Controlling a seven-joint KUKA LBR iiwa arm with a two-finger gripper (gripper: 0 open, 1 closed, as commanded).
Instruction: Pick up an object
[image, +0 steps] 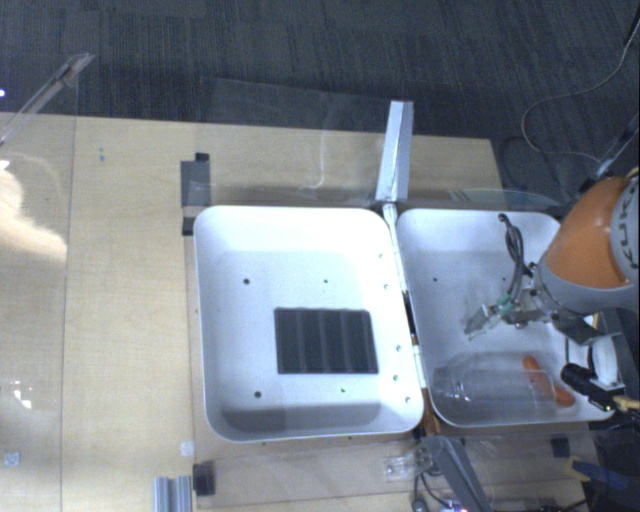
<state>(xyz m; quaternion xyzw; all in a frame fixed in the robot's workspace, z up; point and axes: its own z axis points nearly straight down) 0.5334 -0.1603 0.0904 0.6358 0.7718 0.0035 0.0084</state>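
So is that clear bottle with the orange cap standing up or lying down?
Lying down. The clear bottle rests on its side along the right bin's near wall, orange cap pointing right.

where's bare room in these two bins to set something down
The left bin has bare white floor all around the dark ribbed pad. In the right bin, the far-left corner is bare. Its near-right part is crowded by the claw, a clear bottle and an orange object.
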